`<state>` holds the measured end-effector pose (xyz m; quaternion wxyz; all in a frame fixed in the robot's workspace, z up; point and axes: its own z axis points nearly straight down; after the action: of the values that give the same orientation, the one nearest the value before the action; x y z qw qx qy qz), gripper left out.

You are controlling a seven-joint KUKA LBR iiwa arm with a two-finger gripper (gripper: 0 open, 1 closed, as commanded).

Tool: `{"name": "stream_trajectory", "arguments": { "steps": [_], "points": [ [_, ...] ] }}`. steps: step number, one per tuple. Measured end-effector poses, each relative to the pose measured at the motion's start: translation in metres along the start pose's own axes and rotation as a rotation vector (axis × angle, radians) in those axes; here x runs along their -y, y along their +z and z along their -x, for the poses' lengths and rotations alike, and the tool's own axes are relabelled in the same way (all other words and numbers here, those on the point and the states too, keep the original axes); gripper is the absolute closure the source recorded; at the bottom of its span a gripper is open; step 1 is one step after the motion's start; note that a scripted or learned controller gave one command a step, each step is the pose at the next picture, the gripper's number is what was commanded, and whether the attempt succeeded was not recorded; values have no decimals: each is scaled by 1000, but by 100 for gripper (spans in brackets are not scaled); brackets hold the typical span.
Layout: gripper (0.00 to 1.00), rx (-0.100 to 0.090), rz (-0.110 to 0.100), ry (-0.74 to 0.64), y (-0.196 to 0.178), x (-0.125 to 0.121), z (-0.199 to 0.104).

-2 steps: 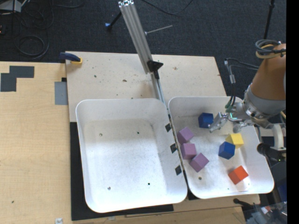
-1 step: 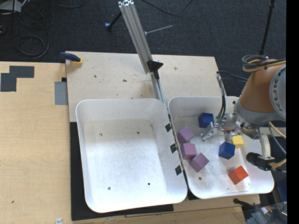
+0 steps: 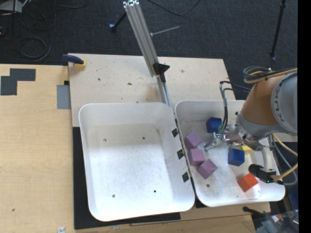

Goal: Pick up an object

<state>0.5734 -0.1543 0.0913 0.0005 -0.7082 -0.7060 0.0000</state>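
Arm: grey KUKA with orange band (image 3: pixel 260 103) reached in from the right, over the right bin (image 3: pixel 194 111)
Gripper (image 3: pixel 215 142): low inside the right bin, metal fingers pointed left toward the purple cubes; whether the claw was wide or narrow could not be told; nothing seen between the fingers
Purple cubes: three in a loose column along the bin's left side, upper (image 3: pixel 193 140), middle (image 3: pixel 197 156), lower (image 3: pixel 207 168); the upper one lay just beside the fingertips
Blue cubes: one (image 3: pixel 213 124) above the gripper, another (image 3: pixel 236 157) under the wrist
Yellow piece (image 3: pixel 246 149): partly hidden beside the second blue cube
Orange cube (image 3: pixel 248 182): near the bin's lower right corner
Left bin (image 3: pixel 87 130): white, beside the right bin
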Motion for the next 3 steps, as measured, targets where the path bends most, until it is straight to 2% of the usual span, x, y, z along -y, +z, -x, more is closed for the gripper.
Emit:
{"name": "stream_trajectory", "arguments": {
  "steps": [1, 2, 3],
  "points": [
    [100, -1, 0, 6, -10, 0, 1],
    [100, 1, 4, -4, -71, 1, -5],
    [100, 0, -1, -5, -122, 4, -14]
  ]
}}
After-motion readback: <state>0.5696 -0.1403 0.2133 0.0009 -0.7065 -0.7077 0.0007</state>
